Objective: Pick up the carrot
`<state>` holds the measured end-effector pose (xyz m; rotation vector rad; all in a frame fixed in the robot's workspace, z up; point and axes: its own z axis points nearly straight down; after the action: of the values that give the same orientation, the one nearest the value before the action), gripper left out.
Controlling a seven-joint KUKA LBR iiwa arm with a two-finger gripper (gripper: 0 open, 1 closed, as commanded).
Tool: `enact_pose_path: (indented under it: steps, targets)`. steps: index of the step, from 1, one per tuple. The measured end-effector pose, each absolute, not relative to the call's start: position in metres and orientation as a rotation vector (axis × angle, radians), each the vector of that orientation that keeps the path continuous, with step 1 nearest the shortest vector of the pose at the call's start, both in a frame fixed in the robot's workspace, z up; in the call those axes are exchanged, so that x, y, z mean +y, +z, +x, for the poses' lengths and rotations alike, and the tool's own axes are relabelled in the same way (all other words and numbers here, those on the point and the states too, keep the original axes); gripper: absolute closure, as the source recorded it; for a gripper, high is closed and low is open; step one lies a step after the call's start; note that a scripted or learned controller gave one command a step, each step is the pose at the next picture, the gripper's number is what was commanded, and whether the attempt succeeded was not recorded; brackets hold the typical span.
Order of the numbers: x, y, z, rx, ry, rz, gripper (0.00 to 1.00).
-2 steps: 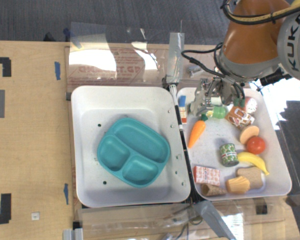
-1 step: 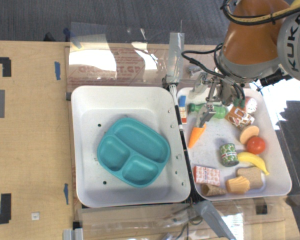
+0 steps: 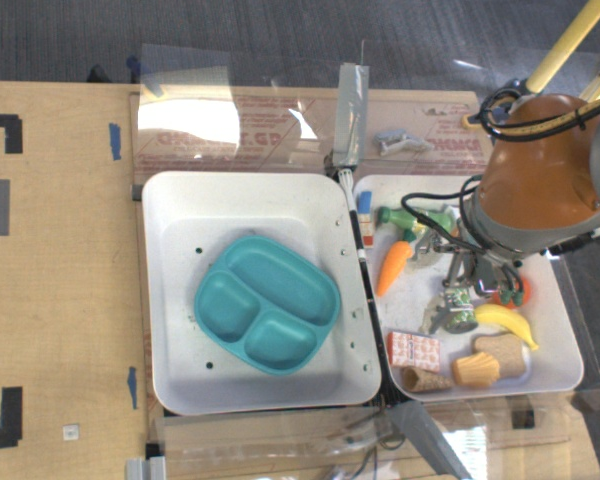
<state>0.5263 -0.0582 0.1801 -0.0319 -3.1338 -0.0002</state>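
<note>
camera view: the gripper [image 3: 458, 290] hangs over the right bin [image 3: 560, 343]; whether it is wide or narrow cannot be told. the carrot [image 3: 392, 266] lies left of the gripper, near it, apart from it, by the bin's left wall. a banana [image 3: 507, 321] lies just right of the gripper. the teal tray [image 3: 267, 302] sits well left, in the left bin [image 3: 180, 218].

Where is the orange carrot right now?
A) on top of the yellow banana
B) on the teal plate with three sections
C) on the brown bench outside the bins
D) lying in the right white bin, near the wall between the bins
D: the orange carrot with its green top lies on the floor of the right shallow white bin, close to the divider, while the teal three-section plastic plate sits in the left white bin.
</note>
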Motion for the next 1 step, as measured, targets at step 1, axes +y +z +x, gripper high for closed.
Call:
enact_pose_path:
  steps: [1]
  targets:
    - [-0.0632,0.1837,0.6487,-3.112,-0.001,-0.461,0.0]
